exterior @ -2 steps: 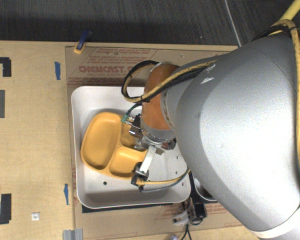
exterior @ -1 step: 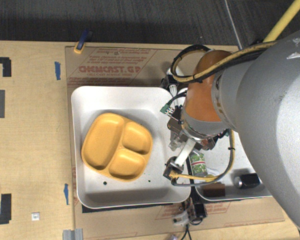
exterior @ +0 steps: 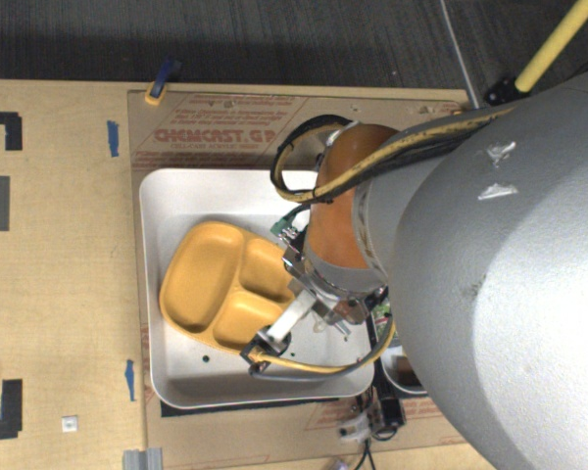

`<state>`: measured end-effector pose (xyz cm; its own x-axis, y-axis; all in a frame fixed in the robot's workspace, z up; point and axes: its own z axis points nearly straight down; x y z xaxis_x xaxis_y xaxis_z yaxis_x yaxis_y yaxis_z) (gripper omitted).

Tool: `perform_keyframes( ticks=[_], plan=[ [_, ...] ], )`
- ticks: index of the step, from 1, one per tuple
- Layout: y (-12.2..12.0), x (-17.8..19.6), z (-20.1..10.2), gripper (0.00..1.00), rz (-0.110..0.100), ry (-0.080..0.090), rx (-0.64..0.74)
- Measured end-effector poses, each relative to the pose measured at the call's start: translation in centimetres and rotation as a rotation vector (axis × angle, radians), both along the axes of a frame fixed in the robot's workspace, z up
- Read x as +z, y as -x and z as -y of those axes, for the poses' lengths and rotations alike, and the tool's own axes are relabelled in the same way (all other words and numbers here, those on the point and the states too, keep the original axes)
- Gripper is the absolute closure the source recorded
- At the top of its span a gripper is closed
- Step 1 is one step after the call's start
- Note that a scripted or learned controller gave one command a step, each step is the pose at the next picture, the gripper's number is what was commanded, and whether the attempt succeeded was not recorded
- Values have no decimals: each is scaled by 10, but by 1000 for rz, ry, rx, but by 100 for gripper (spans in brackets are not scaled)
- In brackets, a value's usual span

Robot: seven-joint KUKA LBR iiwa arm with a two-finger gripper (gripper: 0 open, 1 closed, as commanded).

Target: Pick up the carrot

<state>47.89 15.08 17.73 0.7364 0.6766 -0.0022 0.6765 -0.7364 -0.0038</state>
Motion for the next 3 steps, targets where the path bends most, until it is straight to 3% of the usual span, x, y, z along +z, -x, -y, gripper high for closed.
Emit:
perform_keyframes(
  ticks=[1, 2, 3],
  plan=[
    [-1, -84, -61, 100, 4, 1, -377],
    [-1, -85, -61, 0, 4, 1, -378],
    [-1, -85, -61, 0, 4, 1, -378]
  ],
)
